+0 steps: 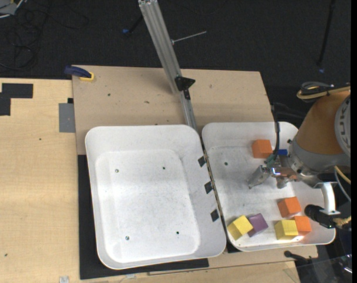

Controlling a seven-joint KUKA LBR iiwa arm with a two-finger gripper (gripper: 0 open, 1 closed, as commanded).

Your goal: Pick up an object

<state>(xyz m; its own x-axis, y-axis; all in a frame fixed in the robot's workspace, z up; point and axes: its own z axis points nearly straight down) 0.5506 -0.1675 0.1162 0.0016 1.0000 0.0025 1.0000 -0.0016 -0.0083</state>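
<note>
Matt wood bench [31, 175]; smooth white plastic-looking bins [149, 258], speckled; ribbed metal rail [161, 34] at upper centre; matt blocks [261, 148].

You're looking at a robotics lab. A plywood bench [137, 99] holds 2 white bins [102, 143], with an aluminium strut [164, 43] at upper centre. Loose cables [13, 16] cross the dark floor at upper left.

We see two white bins [144, 255], three orange blocks [261, 148] at right, two yellow blocks [240, 226] and a purple one [258, 221] at lower right, and an orange-banded grey arm [320, 135].
</note>
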